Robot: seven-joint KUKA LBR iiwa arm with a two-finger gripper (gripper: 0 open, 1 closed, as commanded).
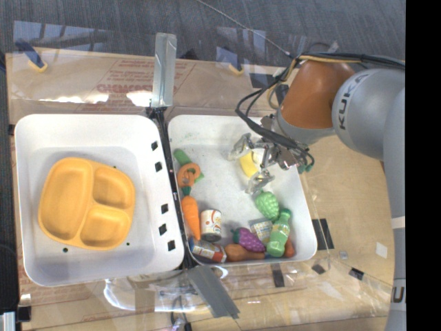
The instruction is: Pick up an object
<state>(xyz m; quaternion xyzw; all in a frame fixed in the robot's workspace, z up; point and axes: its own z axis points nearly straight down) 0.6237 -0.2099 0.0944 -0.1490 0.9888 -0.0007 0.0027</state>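
My gripper (252, 161) hangs over the upper right part of the right bin (213, 126), its fingers spread around a yellow toy (247, 164) that shows between them. The yellow toy seems to rest at or just above the bin floor. Just below the gripper lies a green bumpy toy (267, 203). A green bottle (279, 232), a purple grape bunch (250, 238), a small can (211, 224), a carrot (189, 213) and an orange-and-green toy (187, 172) lie along the bin's lower and left sides.
The left bin (27, 136) holds a yellow divided plate (86, 203). A black divider with clips (165, 185) runs between the bins. The arm's orange band and grey body (324, 98) reach in from the right, with cables looping above the gripper.
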